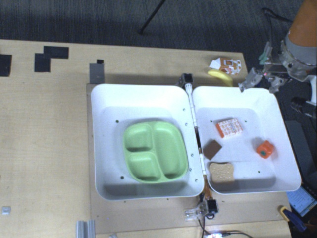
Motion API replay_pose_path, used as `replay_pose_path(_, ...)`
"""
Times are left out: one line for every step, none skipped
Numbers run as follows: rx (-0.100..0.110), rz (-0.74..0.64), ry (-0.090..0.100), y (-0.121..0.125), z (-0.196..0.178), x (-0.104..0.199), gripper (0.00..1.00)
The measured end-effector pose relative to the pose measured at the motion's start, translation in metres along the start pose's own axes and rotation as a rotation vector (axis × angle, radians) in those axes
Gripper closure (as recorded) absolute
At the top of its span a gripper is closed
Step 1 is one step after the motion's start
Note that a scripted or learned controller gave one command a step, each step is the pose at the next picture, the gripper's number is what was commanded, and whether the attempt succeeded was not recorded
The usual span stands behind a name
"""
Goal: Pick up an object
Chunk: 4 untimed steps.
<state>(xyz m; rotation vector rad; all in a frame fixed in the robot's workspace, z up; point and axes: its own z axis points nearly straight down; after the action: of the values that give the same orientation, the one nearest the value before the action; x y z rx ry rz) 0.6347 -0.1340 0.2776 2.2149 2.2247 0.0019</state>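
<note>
The right bin (280, 114) holds a red-and-white box (229, 128), a small brown square (212, 148), a slice of bread (221, 172) and an orange toy (265, 149). My gripper (259, 85) hangs over the bin's far rim at the top right. It is open, its two fingers spread wide with nothing between them. It stands well apart from every object in the bin.
A green divided plate (155, 151) lies in the left bin (101, 133). A yellow banana (219, 75) and a small packet (227, 65) rest on the bench behind the right bin. Cables and clips sit at the front edge.
</note>
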Motion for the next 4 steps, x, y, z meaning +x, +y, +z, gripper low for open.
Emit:
replay_pose_path(0.004,0.002,0.001,0.005,0.101,-0.053,0.0)
replay_pose_path(-0.008,0.001,-0.001,-0.033,0.18,-0.01,0.0)
replay_pose_path(-0.015,0.003,-0.001,-0.082,0.187,0.032,0.0)
replay_pose_path(-0.024,0.004,-0.008,-0.08,0.174,0.029,1.0)
